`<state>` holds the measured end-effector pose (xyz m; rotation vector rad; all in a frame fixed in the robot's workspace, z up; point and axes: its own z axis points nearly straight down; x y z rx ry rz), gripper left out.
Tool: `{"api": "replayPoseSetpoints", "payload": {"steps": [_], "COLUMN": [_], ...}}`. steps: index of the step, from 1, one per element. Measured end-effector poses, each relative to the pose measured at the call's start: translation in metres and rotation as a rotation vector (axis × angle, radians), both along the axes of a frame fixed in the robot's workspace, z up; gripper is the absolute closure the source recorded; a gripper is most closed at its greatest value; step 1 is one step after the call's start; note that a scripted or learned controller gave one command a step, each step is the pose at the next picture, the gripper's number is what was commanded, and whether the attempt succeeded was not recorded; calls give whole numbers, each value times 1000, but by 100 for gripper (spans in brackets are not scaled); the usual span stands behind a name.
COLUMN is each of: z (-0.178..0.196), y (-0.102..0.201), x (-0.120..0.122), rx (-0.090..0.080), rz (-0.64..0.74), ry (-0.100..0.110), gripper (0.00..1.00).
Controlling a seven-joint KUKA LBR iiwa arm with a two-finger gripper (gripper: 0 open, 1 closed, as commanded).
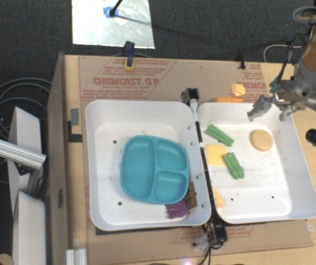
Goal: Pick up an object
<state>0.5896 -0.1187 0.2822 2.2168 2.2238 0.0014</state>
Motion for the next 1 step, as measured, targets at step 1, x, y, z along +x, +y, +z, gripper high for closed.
{"api": "replayPoseSetpoints", "payload": {"steps": [1], "z": [-93], "y": [12], "x": [-53], "rx": [3], "rz": [-3], "ry": [10], "gripper": [0]}}
